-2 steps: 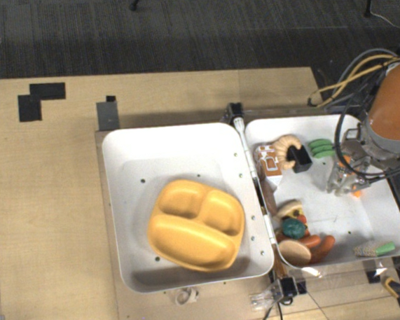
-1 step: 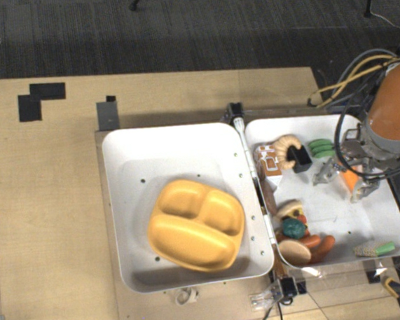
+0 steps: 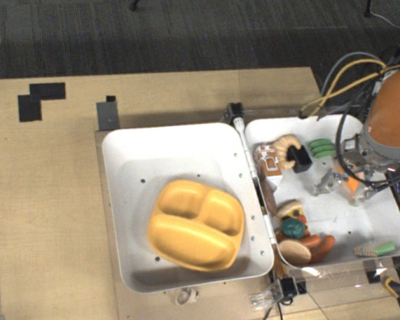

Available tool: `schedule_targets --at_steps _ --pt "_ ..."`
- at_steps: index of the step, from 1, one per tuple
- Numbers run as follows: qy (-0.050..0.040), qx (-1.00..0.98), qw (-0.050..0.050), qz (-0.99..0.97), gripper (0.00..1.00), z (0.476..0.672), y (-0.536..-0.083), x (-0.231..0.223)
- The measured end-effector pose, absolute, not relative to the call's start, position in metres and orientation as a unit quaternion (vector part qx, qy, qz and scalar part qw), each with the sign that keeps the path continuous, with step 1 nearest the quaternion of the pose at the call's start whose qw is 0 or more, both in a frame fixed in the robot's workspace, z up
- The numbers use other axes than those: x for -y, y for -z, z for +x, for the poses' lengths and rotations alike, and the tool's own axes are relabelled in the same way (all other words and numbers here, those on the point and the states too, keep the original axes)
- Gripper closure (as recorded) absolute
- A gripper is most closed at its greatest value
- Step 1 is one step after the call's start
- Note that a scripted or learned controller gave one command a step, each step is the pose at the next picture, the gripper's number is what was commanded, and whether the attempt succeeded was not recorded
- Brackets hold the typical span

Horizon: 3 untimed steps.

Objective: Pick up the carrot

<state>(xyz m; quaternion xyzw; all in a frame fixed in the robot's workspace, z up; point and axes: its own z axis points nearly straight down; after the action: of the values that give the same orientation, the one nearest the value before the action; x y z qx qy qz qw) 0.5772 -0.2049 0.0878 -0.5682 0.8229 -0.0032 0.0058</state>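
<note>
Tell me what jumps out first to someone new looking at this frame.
The big yellow bread-like lump dominates, sitting alone in the left bin. Next comes the arm's orange band over the right bin, with the tool low beside a small orange piece that may be the carrot. A cluster of small toy foods crowds that bin's near-left corner.

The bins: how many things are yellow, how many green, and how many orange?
Yellow: 1, the big yellow toy in the left bin
Green: 2, the ridged green piece and the small green piece in the right bin
Orange: 1, the carrot by the end effector
Total: 4
</note>
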Motion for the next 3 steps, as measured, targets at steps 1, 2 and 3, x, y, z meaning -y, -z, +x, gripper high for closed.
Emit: schedule_targets --at_steps 1,2,3 --pt "0.0070 -0.824 0.012 -0.567 1.00 0.582 -0.103 0.204" --pt "0.0019 -0.883 0.005 -0.470 1.00 0.542 -0.142 0.170" --pt "0.0042 -0.594 0.005 -0.805 1.00 0.575 -0.167 0.201"
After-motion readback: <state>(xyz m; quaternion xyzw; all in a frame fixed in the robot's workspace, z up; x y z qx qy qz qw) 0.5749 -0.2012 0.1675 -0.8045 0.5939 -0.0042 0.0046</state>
